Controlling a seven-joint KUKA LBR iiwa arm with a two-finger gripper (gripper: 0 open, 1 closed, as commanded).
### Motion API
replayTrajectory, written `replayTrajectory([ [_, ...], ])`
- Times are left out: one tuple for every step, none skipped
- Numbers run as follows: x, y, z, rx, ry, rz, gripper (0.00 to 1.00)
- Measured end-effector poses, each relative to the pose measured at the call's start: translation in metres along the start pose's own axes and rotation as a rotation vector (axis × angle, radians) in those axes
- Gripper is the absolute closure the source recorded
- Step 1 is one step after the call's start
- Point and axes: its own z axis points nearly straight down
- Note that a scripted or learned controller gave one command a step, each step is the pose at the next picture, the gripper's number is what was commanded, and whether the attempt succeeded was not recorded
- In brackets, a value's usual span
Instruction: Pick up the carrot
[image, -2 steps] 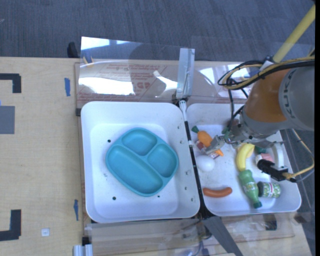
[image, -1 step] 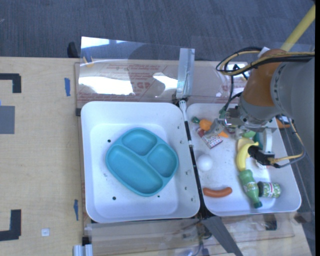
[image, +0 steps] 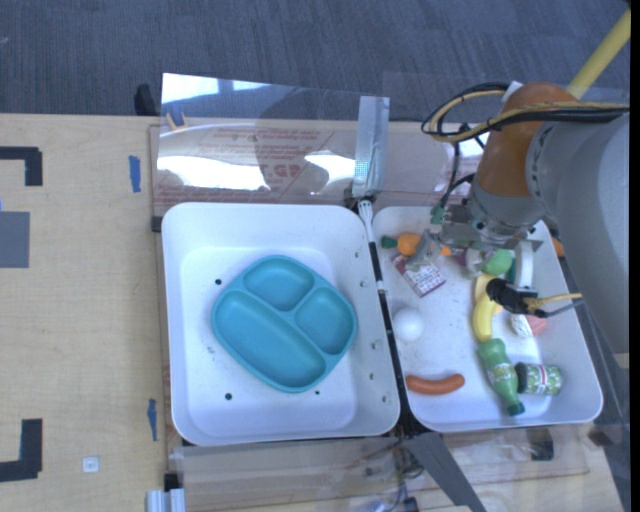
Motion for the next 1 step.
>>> replayTrajectory([
  [0.005, 0.0057, -0.0113, -0.022, -0.005, 0.047, 0.0],
])
